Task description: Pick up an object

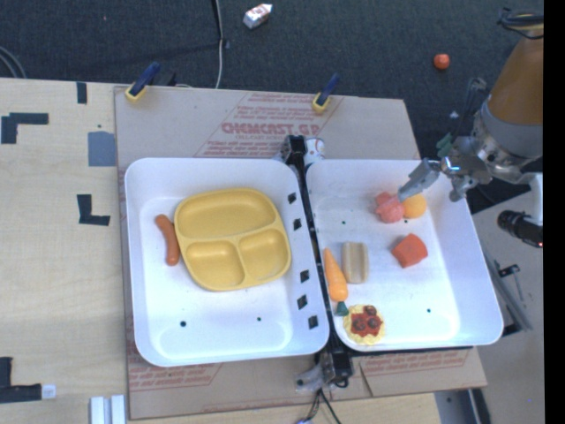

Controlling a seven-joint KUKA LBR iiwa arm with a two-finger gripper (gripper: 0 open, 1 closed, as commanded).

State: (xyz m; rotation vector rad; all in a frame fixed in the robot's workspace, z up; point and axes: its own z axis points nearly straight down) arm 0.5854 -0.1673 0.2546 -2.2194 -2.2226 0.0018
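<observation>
My gripper [437, 186] hangs over the far right part of the right bin [459, 325], its two fingers spread open with nothing between them. The left finger [418, 182] points down toward a pink toy food piece [387, 208] and a yellow-orange piece [415, 206] that lie touching just below it. A red-orange block [409, 250] sits nearer the front. An orange carrot [335, 275], a beige slab [355, 261] and a small pizza-like piece [364, 322] lie at the bin's left side.
The left bin [146, 325] holds a yellow divided plate [234, 238] and a reddish sausage [167, 239] beside it. A black divider [305, 237] runs between the bins. Blue-yellow clamps [141, 82] pin the cardboard at the back.
</observation>
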